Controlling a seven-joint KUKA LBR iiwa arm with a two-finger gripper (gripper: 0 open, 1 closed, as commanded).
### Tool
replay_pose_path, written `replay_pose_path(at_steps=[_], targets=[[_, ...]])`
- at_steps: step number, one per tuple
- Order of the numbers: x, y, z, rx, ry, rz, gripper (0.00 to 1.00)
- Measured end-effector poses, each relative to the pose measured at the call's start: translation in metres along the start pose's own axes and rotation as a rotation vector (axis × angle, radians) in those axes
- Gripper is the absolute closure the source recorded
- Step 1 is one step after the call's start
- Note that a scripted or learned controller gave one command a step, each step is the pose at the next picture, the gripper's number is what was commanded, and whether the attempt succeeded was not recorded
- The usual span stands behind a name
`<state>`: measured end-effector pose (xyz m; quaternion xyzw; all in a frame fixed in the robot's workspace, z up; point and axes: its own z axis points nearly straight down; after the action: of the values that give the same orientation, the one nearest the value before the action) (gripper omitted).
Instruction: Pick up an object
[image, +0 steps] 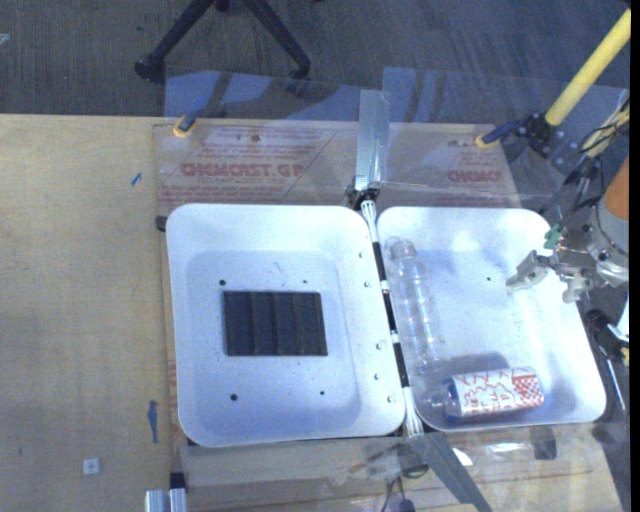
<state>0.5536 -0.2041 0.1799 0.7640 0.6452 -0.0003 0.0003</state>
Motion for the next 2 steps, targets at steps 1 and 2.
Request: replay_pose_path(at_steps=[1,2], targets=[[-0.007,-0.074,-0.019,0.002,0.001,0.102,0.0],[0.062,-0.083,0.092,-0.008,0.0,-0.067,0.0]])
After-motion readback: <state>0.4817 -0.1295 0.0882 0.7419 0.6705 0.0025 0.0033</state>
